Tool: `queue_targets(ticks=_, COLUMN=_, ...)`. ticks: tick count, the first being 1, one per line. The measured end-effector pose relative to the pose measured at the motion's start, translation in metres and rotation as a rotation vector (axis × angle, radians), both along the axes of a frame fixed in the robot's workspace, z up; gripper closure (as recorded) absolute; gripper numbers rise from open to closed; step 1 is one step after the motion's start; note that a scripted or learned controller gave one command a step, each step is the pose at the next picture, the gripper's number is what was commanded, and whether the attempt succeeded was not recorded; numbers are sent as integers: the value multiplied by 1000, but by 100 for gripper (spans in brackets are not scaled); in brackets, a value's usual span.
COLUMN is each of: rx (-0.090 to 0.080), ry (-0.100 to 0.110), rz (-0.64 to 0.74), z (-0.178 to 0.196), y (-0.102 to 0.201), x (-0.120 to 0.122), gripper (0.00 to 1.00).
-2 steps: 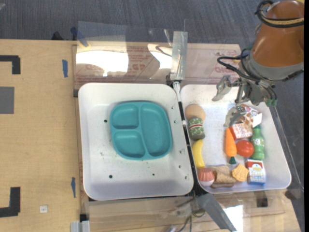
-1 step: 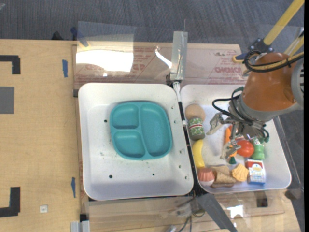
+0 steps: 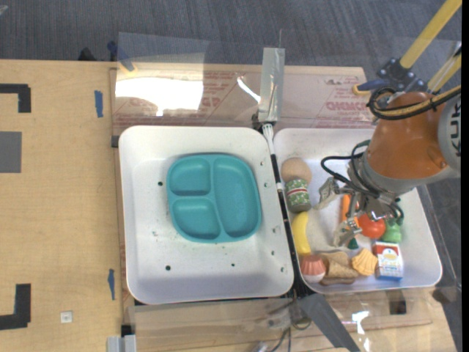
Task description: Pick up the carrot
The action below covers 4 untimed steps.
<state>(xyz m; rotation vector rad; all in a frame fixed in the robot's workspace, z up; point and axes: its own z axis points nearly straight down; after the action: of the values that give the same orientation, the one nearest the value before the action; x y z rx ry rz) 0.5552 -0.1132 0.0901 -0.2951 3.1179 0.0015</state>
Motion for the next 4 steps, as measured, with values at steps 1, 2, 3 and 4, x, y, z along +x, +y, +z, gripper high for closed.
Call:
queue_targets(ticks=1, rx=-1, ry=-14, rz=0, z=13, y=1, x=4, gripper=100)
queue_targets(ticks=2, rx=-5, ry=-13, rz=108, z=2, y=5, x=-64, gripper=100)
queue_targets(ticks=3, rx=-7, ry=-6, rz=111, z=199, y=-28, x=-34, gripper=100)
queue_targets(ticks=4, rx=-2, ry=4, rz=112, z=194, y=-26, x=-36, gripper=0)
